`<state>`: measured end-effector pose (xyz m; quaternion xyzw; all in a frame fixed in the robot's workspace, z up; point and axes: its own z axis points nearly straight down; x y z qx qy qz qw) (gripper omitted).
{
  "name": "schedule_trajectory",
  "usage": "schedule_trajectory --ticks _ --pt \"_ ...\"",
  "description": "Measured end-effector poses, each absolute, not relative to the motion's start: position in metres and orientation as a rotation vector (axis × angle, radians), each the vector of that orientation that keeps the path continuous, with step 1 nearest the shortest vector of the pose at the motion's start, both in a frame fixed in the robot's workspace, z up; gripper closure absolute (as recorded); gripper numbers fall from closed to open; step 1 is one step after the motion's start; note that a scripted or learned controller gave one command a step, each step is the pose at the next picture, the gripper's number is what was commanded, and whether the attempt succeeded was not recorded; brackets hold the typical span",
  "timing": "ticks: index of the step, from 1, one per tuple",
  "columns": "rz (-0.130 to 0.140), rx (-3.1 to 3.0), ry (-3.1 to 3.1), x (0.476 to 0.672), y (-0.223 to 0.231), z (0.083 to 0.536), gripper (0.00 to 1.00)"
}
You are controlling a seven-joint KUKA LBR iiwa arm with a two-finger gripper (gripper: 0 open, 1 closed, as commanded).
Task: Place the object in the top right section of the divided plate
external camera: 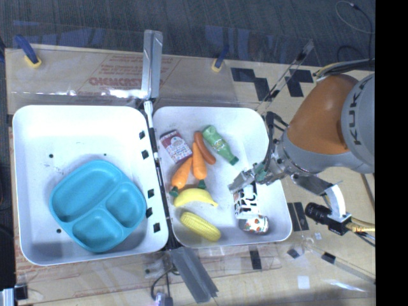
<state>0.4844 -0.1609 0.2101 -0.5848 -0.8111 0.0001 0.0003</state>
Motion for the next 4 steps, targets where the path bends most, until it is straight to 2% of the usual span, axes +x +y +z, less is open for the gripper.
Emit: schedule_trajectory --ticks 1,2,3,4 --pt "0.001 -1.634 -2.681 0.527 -0.082 0.272 1.00" --pt "0.002 -1.656 -2.667 0.630 -0.008 0.273 1.00" --pt "0.004 -1.385 -2.815 0.568 0.078 0.233 1.00" --pt "0.004 -1.369 -2.824 0.508 -0.006 0.191 1.00"
